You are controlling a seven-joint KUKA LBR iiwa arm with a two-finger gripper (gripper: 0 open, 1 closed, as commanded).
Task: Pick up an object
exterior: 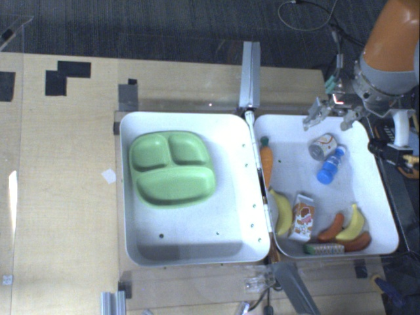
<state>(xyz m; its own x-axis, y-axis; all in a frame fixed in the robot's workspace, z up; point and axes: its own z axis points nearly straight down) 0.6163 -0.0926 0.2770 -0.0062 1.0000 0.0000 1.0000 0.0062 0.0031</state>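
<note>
A: Where is the end effector right now, and is it gripping anything?

B: It hangs over the far edge of the right bin, near that bin's back right corner. Its two fingers are spread apart, one tip to the left and one to the right, and nothing sits between them.

A: Does it touch any object?

B: No. The nearest things are a small silver can lying on its side and a blue bottle just beside it, both below the fingers in the view and apart from them.

A: How is the arm posed?

B: It reaches in from the right. The orange band sits above a grey wrist, and the wrist points down and leftward toward the bin's back rim.

A: What else lies in that bin?

B: A carrot along the left wall, a banana below it, a small carton beside that, and near the front a second banana with a red sausage-like piece against it.

A: And the left bin?

B: It holds a green divided plate.

A: Anything hard to make out?

B: The arm is cut off at the top right edge. A reddish-brown item and a dark strip at the front of the right bin are too small to identify. The table carries black markings at the far left.
</note>
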